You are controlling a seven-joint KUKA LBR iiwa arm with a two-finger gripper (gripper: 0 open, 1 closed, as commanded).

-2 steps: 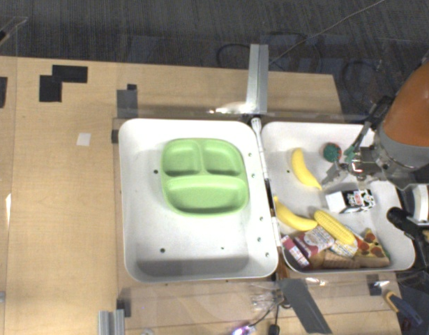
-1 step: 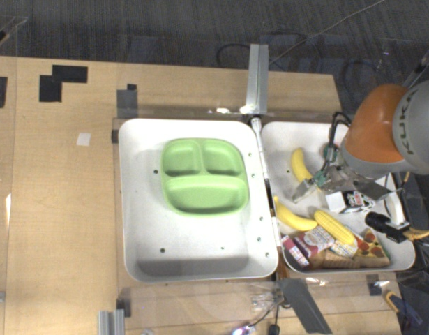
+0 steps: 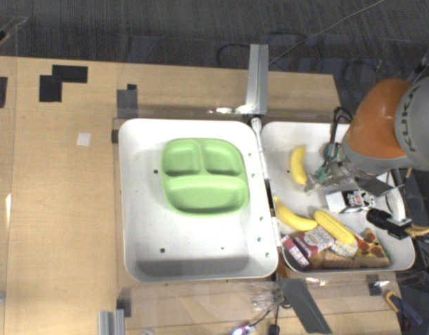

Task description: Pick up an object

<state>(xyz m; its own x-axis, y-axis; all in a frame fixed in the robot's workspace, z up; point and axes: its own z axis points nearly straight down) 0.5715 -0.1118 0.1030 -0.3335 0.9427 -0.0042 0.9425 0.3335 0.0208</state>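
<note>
Counter: a pale wooden surface is seen, with black squares near its far left edge; two shallow white bins are carried side by side.
Left bin: a green divided plate is held near its middle, with two small compartments on the far side and one long compartment on the near side.
Right bin: several food items are gathered in it, mostly toward the near side.
Upper banana: a short, curved yellow fruit is laid lengthwise in the far half of the right bin, just left of the gripper.
Lower banana: a second curved yellow fruit is laid near the bin's left wall, touching the corn.
Corn: a yellow ribbed cob is set at a slant between the lower banana and the pizza slice.
Pizza slice: a brownish wedge with red spots is seen along the near wall.
Packet: a dark red and white wrapper is seen at the near left corner.
Arm: grey with an orange band, it is reached in from the right.
Gripper: it is lowered into the right bin beside the upper banana; the state of the fingers cannot be told, and nothing is seen between them.
</note>
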